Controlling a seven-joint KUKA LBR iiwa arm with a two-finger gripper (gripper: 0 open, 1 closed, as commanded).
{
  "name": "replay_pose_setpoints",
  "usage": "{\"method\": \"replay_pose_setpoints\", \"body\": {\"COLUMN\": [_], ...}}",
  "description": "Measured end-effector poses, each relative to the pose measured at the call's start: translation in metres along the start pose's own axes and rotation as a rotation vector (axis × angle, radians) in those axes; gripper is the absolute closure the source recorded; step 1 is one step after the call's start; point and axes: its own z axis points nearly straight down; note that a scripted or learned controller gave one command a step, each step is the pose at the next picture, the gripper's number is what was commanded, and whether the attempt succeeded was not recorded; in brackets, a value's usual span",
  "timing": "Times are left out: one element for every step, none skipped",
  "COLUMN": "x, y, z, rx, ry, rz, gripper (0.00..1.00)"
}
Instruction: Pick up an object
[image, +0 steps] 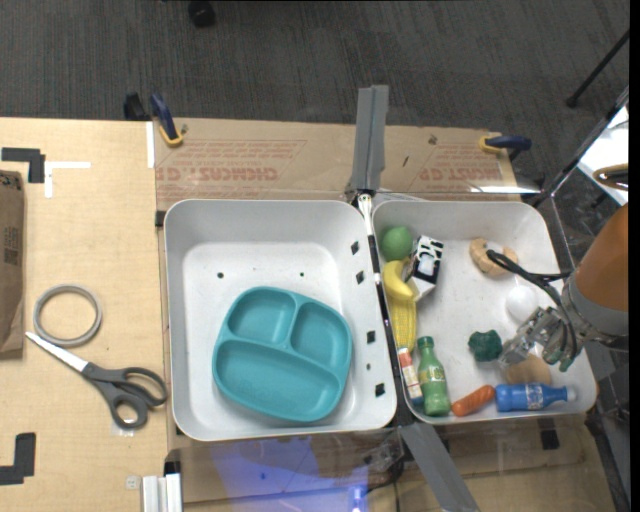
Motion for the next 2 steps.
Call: {"method": "replay_pose_setpoints", "body": {"x": [-0.0068, -0.0071], "y": [0.1069, 0.1064], "z": [0.0099, 0.0099], "rx": [0.001, 0.002], "ry": [0.003, 0.002], "rz": [0.001, 0.001], "gripper": [1.00, 0.00]}}
